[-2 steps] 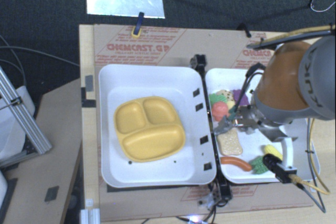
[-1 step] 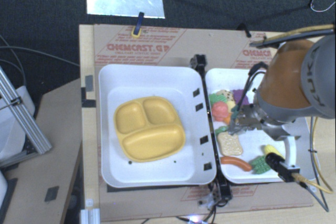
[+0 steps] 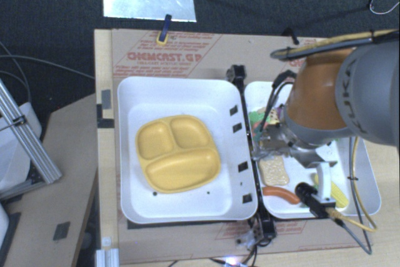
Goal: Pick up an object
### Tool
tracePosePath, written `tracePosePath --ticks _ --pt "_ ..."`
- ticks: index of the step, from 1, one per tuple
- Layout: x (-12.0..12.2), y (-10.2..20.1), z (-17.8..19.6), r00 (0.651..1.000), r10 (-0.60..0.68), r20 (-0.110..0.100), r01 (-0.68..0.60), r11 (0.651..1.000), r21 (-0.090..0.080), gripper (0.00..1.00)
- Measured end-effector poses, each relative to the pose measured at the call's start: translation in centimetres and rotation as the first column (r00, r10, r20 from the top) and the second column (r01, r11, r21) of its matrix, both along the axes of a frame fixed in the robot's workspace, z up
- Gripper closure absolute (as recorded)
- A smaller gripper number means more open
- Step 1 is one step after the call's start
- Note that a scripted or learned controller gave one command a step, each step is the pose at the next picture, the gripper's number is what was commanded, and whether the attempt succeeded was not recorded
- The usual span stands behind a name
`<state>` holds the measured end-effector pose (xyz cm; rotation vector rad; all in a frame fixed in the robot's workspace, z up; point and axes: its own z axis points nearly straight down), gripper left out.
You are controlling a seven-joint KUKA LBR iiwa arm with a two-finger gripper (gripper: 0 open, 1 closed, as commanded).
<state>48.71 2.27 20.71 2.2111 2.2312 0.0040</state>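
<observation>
Hanging low inside the right bin [image 3: 370, 187], the pincer [image 3: 272, 148] sits beneath the bulky grey-and-orange wrist [image 3: 319, 97], which blocks the camera's line to it. Whether it is apart or together I cannot tell, and nothing can be seen clamped in it.

Directly on the camera side of it lies a tan speckled block [image 3: 274, 171], flat on the bin floor, so close that the two look touching or nearly so. That closeness suggests the block is the object being tried for. The wrist probably points straight down because a flat thing is best pinched from above.

Just nearer the camera than the block rests an orange-red sausage-shaped piece [image 3: 281, 194]. To the right of the block, a yellow piece [image 3: 338, 194] lies near the bin's front wall. Beyond the block, at the far edge of the wrist, a bit of green [image 3: 257, 115] peeks out.

Well to the left of the block, across the divide, the left bin [image 3: 134, 103] holds a yellow divided plate [image 3: 178, 153] lying flat in its middle. Both bins rest on the cardboard-covered worktop [image 3: 175, 53]. By my reading, the lift is not yet done.
</observation>
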Motion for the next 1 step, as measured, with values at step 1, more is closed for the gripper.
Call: tracePosePath --ticks 1 --pt "0.06 5.28 6.96 1.0 0.002 0.006 -0.002 1.0 0.002 1.0"
